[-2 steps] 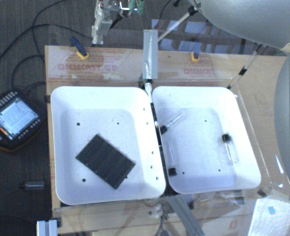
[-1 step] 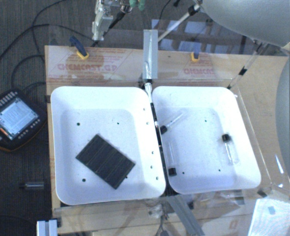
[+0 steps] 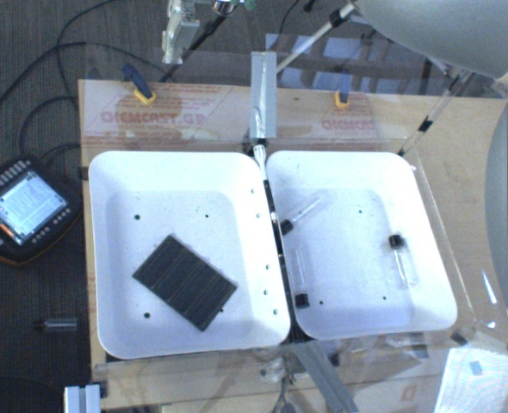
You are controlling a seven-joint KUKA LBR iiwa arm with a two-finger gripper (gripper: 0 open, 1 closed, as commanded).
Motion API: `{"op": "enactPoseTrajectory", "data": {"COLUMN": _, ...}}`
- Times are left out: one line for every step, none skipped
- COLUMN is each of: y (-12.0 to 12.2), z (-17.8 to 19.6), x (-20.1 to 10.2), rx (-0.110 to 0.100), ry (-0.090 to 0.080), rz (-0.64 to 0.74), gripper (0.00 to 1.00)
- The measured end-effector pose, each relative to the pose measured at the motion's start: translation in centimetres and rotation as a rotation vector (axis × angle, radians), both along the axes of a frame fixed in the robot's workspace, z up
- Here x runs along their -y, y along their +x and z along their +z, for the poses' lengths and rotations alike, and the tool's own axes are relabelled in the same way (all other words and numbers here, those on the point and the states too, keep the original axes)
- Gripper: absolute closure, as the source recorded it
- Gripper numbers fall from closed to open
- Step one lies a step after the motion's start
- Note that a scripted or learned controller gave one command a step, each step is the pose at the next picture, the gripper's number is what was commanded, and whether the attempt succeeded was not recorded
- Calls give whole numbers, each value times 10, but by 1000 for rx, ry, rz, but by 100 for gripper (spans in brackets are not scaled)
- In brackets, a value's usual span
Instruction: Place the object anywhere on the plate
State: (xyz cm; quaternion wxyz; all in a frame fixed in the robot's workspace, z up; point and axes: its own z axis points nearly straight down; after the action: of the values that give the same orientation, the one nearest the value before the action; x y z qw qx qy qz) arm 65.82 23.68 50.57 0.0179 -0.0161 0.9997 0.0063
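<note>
While the arm (image 3: 435,11) looms top right, its pincer's state impossible to tell, clear capped tubes (image 3: 401,258) lie in the right bin (image 3: 357,166), well apart from the dark plate (image 3: 185,282).

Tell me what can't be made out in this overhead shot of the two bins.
- Gripper: the arm is cut off by the camera view's top and right edges.
- Clear tubes in the right bin: see-through on white, outlines faint.
- Dark plate in the left bin: surface detail too small.
</note>
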Motion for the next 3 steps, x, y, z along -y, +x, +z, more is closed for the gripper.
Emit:
{"op": "enactPoseTrajectory", "data": {"y": 1, "z": 10, "x": 0, "rx": 5, "ry": 2, "rz": -1, "gripper": 100}}
{"op": "enactPoseTrajectory", "data": {"y": 2, "z": 21, "x": 0, "rx": 11, "ry": 4, "rz": -2, "gripper": 100}}
{"op": "enactPoseTrajectory", "data": {"y": 3, "z": 31, "x": -1, "rx": 17, "ry": 6, "rz": -2, "gripper": 100}}
